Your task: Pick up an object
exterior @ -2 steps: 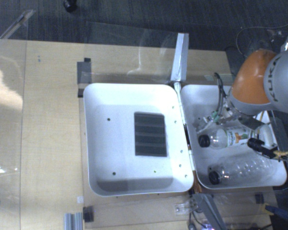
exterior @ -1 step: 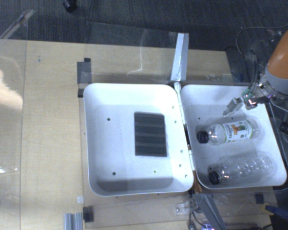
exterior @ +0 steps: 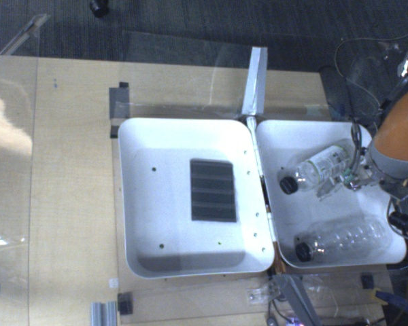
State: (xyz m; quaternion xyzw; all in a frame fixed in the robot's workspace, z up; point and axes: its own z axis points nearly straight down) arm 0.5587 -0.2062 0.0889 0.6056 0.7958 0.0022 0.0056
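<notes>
Gripper (exterior: 350, 175) low in the right bin (exterior: 285, 138), at that bin's right side, reaching in from the right below the arm (exterior: 401, 141) with its orange band. Fingertips right at the base end of a clear plastic bottle (exterior: 316, 168); metal parts and clear plastic overlap there, so spread or pressed together cannot be told, nor whether anything sits between the tips. Thin cable looping from the wrist toward the far right.

That bottle lying on its side in the far half of the right bin, tilted, black cap (exterior: 287, 183) pointing left and slightly near, base toward the gripper. A second clear bottle (exterior: 343, 238) lying on its side in the near half of the same bin, almost parallel to the near wall, its black cap (exterior: 302, 251) at the left end, close to the bin's near-left corner. The two bottles apart, a strip of bare white floor between them.

Left bin (exterior: 139, 182) just beside the right one, rims touching along the middle. A flat dark ribbed pad (exterior: 213, 190) lying near the centre of the left bin, a little toward its right, long sides running far to near.

Both bins on a pale wooden bench (exterior: 61, 202). A grey metal bar (exterior: 256, 80) running away from the seam between the bins on the far side. Dark carpet (exterior: 190, 5) beyond the bench.
</notes>
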